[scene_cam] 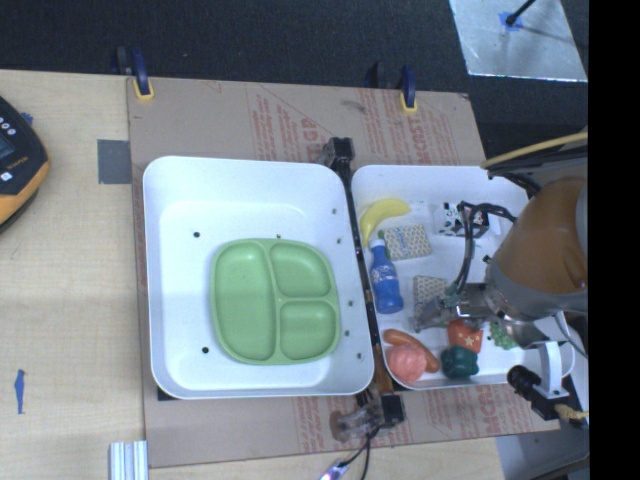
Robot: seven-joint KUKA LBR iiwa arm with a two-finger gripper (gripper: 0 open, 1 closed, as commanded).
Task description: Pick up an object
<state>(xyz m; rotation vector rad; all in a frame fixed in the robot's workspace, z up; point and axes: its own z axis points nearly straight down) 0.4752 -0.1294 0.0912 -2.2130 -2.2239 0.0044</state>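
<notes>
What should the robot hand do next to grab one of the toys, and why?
Probably lower straight down a little. The gripper sits low in the right bin, just above the red toy, with the dark green toy and the pink and orange toys close by. Nothing shows between its fingers yet, so a short careful drop onto the red toy seems the best bet.

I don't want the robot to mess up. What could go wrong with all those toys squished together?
The gripper sits low in the right bin, among crowded toys. Closing there, it might catch two at once, or nudge the red toy against the dark green one. The blue bottle lies close by and could be bumped or rolled aside.
</notes>
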